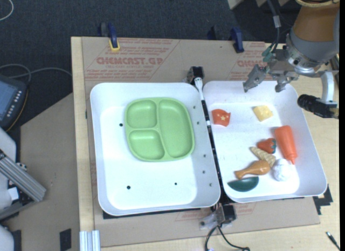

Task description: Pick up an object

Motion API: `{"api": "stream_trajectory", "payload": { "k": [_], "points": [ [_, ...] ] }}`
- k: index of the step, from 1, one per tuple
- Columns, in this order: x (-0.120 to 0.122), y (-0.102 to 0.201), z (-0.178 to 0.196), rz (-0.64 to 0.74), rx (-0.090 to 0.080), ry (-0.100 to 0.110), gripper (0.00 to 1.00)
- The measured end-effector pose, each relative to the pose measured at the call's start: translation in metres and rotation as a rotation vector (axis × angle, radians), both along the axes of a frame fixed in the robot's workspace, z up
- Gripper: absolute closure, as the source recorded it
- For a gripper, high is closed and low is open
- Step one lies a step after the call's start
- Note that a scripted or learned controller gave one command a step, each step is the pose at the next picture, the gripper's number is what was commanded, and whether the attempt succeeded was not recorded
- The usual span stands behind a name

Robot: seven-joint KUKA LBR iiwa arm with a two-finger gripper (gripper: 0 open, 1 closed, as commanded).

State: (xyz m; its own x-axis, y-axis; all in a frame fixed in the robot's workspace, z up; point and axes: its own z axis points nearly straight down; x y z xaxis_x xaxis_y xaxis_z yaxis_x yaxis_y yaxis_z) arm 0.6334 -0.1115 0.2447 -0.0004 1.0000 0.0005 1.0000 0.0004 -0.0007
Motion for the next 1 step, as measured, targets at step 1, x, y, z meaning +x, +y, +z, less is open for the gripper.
{"api": "stream_trajectory", "payload": {
  "k": [1],
  "points": [
    [0.0089,0.0045,-0.0557,0.001,0.000,0.005,0.00]
  ]
}}
